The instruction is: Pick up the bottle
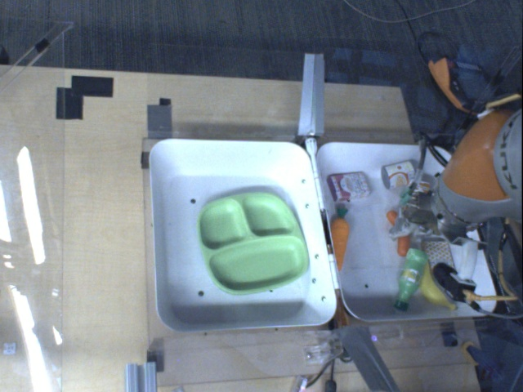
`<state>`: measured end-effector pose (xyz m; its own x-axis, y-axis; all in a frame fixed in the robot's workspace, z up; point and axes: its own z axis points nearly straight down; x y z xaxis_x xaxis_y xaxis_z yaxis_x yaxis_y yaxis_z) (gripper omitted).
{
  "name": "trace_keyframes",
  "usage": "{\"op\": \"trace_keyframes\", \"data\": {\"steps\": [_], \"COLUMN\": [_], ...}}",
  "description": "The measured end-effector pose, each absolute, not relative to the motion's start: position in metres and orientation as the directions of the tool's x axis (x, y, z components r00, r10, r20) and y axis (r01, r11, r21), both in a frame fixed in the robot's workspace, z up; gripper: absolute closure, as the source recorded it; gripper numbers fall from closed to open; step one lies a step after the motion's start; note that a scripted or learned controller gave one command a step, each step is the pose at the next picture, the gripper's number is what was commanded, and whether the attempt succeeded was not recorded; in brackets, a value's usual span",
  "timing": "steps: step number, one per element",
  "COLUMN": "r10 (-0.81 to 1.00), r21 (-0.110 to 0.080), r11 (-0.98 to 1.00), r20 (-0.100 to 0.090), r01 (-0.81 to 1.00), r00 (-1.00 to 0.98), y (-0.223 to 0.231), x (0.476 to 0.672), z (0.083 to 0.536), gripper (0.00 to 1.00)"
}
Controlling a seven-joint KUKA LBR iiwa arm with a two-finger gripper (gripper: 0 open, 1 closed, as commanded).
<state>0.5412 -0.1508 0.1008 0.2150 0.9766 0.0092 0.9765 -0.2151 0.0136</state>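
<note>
A green bottle (410, 277) lies in the right bin (368, 288), near its front right corner, with the cap toward the front edge. My gripper (411, 216) hangs over the right side of this bin, just behind the bottle's far end. The orange-banded arm (482, 166) reaches in from the right. Nothing shows as held.
Beside the bottle on its right lies a yellow banana (439, 289). A carrot (339, 240) rests along the bin's left wall, with a maroon packet (349, 186) and a small white box (398, 172) at the back. The left bin (172, 219) holds a green divided plate (252, 242).
</note>
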Motion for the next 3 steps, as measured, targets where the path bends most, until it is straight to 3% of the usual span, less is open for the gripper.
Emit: {"op": "trace_keyframes", "data": {"steps": [1,2,3], "r10": [0.977,0.974,0.995], "r21": [0.016,0.012,0.011], "r11": [-0.215,-0.228,0.099], "r20": [0.009,0.001,-0.003], "r01": [0.976,0.974,0.995], "r00": [0.215,0.228,-0.099], "y": [-0.151,-0.169,-0.181], "x": [0.542,0.491,0.523], "z": [0.101,0.089,0.089], "gripper": [0.0,0.0,0.0]}}
